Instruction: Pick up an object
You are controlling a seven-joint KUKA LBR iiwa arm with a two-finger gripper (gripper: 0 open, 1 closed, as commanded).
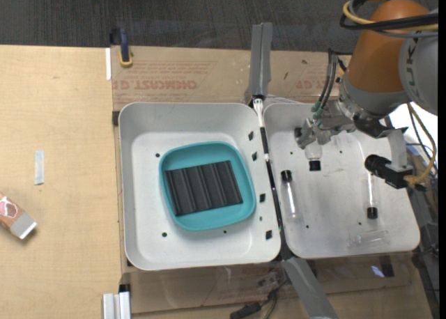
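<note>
Clear tube (288, 193) with a black cap at its far end, lying flat on the floor of the right bin (390, 241), close to the bin's left wall and roughly parallel to it. Second clear tube (371, 196), black at its near end, lying toward the right side of the same bin, well apart from the first. Small dark piece (314, 165) between the two, nearer the first tube; too small to identify.

Gripper (311, 133) hanging over the far part of the right bin, above and beyond the small dark piece, apart from both tubes. Cannot tell how far open it is; nothing seen held in it. Grey arm (390, 46) with its orange band reaching in from the right, cables looping around it.

Left bin (139, 241) touching the right one along the middle. Inside it a teal tray (207, 223) with rounded corners, carrying a dark ribbed insert (203, 187), slightly turned against the bin's walls.

On the bare bench (56, 102) to the left, a small white strip (39, 168) and, nearer the edge, a reddish and grey packet (15, 217).
</note>
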